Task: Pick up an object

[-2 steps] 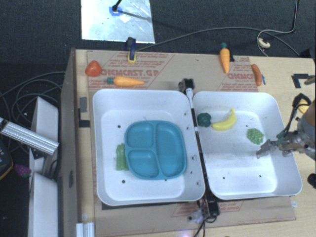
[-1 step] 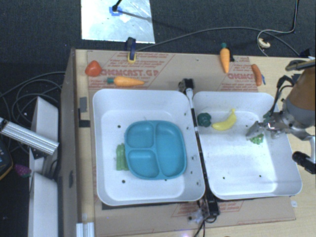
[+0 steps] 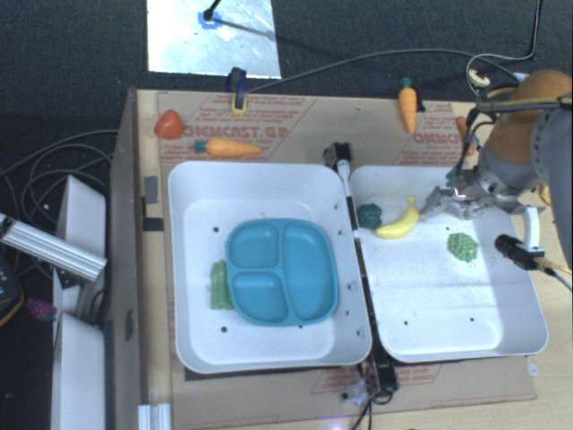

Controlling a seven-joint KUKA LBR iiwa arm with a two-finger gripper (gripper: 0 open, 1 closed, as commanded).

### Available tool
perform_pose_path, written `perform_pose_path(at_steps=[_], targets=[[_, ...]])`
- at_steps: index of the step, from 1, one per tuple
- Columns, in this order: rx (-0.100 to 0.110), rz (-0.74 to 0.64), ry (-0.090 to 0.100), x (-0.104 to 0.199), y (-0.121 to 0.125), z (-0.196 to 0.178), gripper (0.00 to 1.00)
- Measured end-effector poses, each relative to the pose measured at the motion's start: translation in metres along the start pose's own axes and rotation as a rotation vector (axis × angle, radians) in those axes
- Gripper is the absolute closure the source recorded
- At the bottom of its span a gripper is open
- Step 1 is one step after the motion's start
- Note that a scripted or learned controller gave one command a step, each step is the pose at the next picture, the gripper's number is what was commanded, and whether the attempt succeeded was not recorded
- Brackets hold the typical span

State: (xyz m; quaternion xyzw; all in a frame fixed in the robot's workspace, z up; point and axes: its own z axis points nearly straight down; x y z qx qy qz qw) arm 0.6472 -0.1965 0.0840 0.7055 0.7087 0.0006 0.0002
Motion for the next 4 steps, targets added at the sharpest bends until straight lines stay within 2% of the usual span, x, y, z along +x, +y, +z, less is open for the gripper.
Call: perform_pose_path(at_steps=[1,2,3,4], targets=[[0.000,0.003,-0.001,0.018,-0.054,-0.001,0.00],[0.001,0.003,-0.001,0.004,-0.108,0.000,0.00],[-0.003,0.002,-0.002,0.004,-0.107,-0.012,1.00],[-0.004,0.000,0.001,0.118,-0.028,-0.101,1.00]])
